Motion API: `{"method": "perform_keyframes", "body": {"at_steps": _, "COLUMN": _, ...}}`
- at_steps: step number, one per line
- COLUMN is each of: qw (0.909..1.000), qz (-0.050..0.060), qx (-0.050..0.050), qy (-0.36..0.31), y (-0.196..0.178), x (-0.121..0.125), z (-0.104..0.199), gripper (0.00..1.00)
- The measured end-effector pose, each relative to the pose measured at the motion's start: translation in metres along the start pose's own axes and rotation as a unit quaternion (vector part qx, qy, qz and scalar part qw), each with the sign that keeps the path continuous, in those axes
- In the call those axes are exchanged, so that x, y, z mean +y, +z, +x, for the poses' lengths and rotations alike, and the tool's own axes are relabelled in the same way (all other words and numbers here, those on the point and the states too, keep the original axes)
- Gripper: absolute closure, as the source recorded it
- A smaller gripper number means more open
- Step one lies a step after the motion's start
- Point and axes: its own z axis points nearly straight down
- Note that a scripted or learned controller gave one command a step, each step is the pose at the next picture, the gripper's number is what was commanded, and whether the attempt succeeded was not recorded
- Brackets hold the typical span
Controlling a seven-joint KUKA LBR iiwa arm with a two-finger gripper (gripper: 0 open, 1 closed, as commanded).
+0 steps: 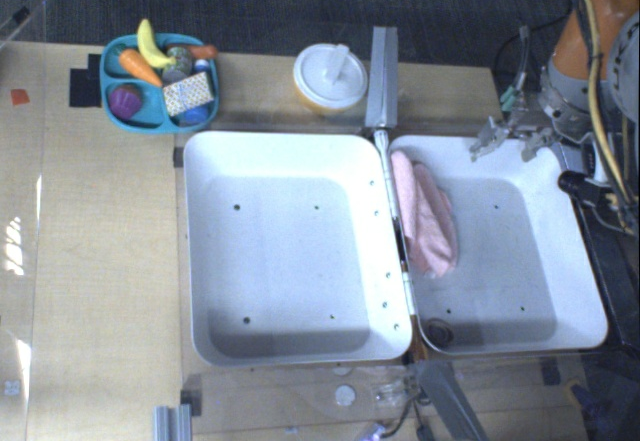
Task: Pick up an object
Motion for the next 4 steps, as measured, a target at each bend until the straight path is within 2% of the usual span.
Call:
{"method": "perform_keyframes", "body": {"at_steps": 1, "qw": 0.9982, "qz": -0.002, "qx": -0.001, "qy": -0.059, "y": 0.089, "x": 0.002, "z": 0.041, "gripper": 0.00}}
{"method": "perform_keyframes", "body": {"at_steps": 2, "qw": 0.9925, "qz": 0.000, "qx": 0.000, "qy": -0.122, "y": 0.084, "x": -0.138, "z": 0.054, "gripper": 0.00}}
{"method": "perform_keyframes", "body": {"at_steps": 3, "qw": 0.9831, "qz": -0.007, "qx": -0.002, "qy": -0.183, "y": 0.093, "x": -0.099, "z": 0.067, "gripper": 0.00}}
{"method": "perform_keyframes", "body": {"at_steps": 4, "qw": 0.9760, "qz": -0.004, "qx": -0.001, "qy": -0.218, "y": 0.091, "x": -0.117, "z": 0.026, "gripper": 0.00}}
